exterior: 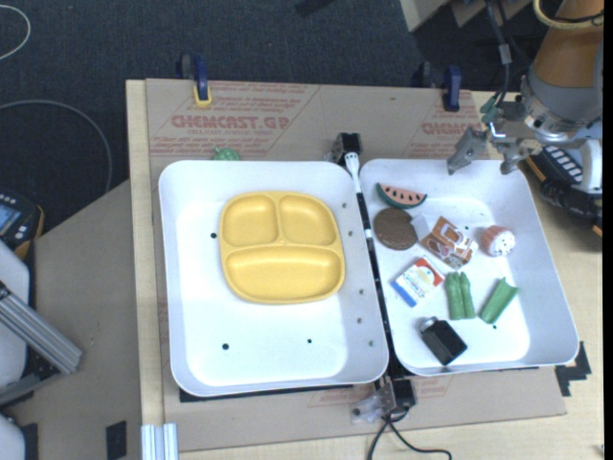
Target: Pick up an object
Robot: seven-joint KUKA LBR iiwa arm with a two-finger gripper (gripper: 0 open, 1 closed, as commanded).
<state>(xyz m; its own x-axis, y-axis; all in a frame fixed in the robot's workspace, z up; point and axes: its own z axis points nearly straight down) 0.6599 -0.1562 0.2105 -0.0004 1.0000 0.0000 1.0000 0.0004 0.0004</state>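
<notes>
A brown-topped desk (287, 113) stands on dark carpet, with blue clamps (200, 75) on its far edge. The left bin (192, 333) holds a yellow divided plate (282, 245). The right bin (546, 295) holds a watermelon slice (401, 195), brown disc (394, 228), small packet (418, 281), what looks like a toy mushroom (496, 241), green pieces (461, 295) and a black block (443, 340). The end effector (487, 157) hangs over that bin's far rim, fingers spread apart, gripping nothing.
</notes>
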